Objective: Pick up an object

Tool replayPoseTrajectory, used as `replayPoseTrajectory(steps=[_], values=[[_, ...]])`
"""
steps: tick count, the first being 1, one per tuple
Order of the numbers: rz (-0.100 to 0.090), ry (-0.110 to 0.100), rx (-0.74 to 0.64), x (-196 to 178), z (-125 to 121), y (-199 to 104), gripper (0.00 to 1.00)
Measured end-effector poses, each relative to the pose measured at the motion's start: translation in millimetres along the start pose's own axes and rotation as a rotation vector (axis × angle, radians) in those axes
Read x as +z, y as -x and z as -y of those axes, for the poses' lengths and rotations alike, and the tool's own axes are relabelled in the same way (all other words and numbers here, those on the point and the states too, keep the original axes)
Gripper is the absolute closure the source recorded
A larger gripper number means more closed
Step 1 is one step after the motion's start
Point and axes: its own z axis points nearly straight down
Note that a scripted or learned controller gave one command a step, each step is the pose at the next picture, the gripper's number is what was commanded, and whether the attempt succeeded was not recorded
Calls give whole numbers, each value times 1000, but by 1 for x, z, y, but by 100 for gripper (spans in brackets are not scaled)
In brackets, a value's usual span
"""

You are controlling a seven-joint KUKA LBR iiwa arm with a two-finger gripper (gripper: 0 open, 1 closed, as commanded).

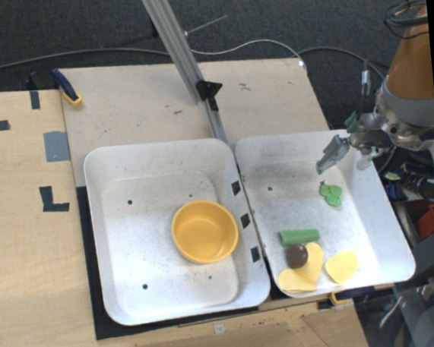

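Observation:
My gripper [345,160] hangs over the upper right part of the right bin [373,207], its fingers spread open with nothing between them. Just below it a small green leafy piece [330,194] lies on the bin floor, apart from the fingers. Lower down, a green cylinder [299,236] lies flat above a brown ball [297,256]. The ball rests against a yellow slice [309,273], and a second yellow slice [342,266] lies to its right. In the left bin [119,186] stands a yellow bowl [204,231].
A slanted grey metal post [178,43] crosses the bench behind the bins and ends at the divider between them. A blue and yellow tool [66,86] lies at the back left. Cables and equipment crowd the right side past the bin.

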Motion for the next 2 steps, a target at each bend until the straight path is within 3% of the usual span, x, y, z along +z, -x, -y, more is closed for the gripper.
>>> replayPoseTrajectory(steps=[1, 2], values=[[0, 0, 0, 0, 0, 0, 0], [0, -6, 2, 63, 6, 2, 0]])
